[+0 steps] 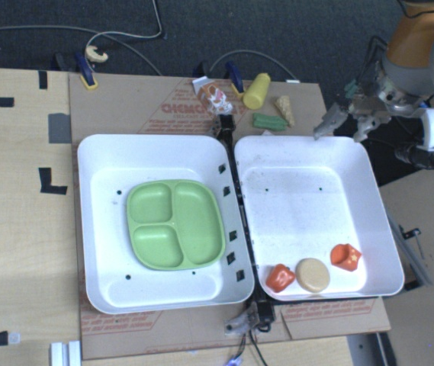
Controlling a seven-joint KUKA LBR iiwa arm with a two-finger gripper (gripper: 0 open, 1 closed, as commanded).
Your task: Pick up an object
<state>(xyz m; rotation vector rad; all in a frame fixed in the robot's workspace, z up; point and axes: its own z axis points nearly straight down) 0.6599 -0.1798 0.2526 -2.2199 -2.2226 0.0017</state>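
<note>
We are hovering the two-finger gripper [344, 124] above the far right corner of the right-hand shallow white bin [369, 174], fingers spread apart and grasping nothing. For a clean pick, we are advising a descent centred over one item, with the fingers straddling it and clear of the bin wall. The candidates are lying along the near edge: a round beige puck-shaped object [313, 274] between a red lumpy piece [279, 277] and a second red piece [345, 257], all well apart from the fingers.
</note>
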